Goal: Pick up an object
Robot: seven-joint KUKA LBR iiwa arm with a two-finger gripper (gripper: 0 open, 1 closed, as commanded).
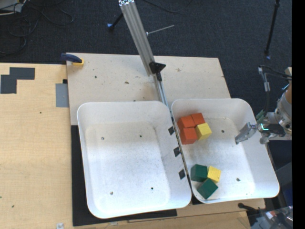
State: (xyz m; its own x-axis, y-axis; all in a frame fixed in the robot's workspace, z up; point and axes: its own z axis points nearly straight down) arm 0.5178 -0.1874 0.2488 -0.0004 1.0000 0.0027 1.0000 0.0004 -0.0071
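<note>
The right white bin (248,109) holds two groups of blocks along its left wall. Near the far end sit orange blocks (189,128) with a yellow block (203,130) touching their right side. Toward the near end lie two green blocks (199,171) (208,189) and a second yellow block (214,174) between them on the right. My gripper (245,132) hangs over the right side of this bin, roughly level with the orange group and well to its right, apart from every block. Nothing is seen in its grasp.
The left white bin (95,112) lies beside the right one, with black clips (177,151) along the shared wall. A slanted aluminium post (140,37) rises from behind the bins. A blue and yellow clamp (72,58) rests at the bench's far left corner.
</note>
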